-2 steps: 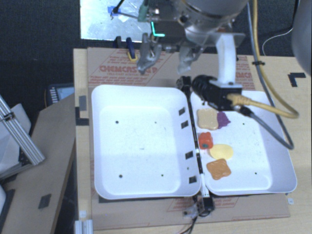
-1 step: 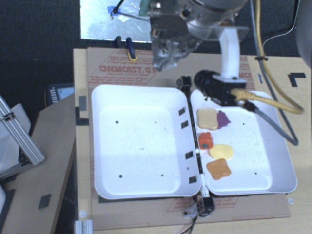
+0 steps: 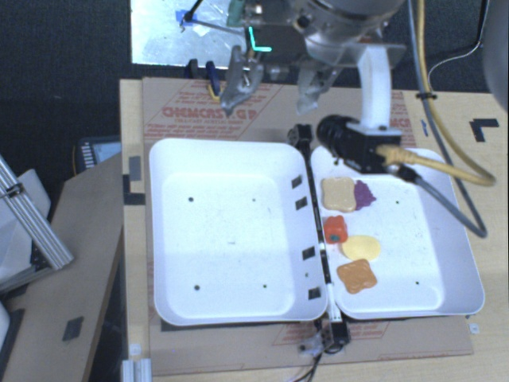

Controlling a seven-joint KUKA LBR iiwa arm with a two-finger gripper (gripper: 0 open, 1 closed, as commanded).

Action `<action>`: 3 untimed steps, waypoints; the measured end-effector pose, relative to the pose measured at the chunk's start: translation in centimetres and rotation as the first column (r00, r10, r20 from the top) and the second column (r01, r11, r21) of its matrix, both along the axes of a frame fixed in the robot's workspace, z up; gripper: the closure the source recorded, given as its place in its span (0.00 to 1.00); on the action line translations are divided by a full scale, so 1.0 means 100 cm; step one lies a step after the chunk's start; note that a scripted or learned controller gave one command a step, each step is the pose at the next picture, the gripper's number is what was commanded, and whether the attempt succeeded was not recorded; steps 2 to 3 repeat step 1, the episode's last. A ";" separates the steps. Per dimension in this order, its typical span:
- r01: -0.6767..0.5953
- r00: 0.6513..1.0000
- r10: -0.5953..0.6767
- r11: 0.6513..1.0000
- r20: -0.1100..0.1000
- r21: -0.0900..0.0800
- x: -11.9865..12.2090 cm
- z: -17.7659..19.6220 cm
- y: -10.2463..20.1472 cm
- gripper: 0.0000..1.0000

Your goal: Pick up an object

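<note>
The gripper, fingers spread and empty, hangs above the bins' far edge, while the right bin holds a tan slice, purple piece, red-orange piece, yellow piece and orange cracker.

Robotics lab: bench, white bins.
</note>
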State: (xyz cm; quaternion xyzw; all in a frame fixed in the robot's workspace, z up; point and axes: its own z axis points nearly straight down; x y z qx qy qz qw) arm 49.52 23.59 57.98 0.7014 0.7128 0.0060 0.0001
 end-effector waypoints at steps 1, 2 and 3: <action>0.000 1.000 0.000 1.000 0.000 0.000 0.000 0.000 0.000 0.00; 0.000 1.000 0.000 1.000 0.000 0.000 0.000 0.000 0.000 0.00; 0.000 1.000 0.000 1.000 0.000 0.000 0.000 0.000 0.000 0.00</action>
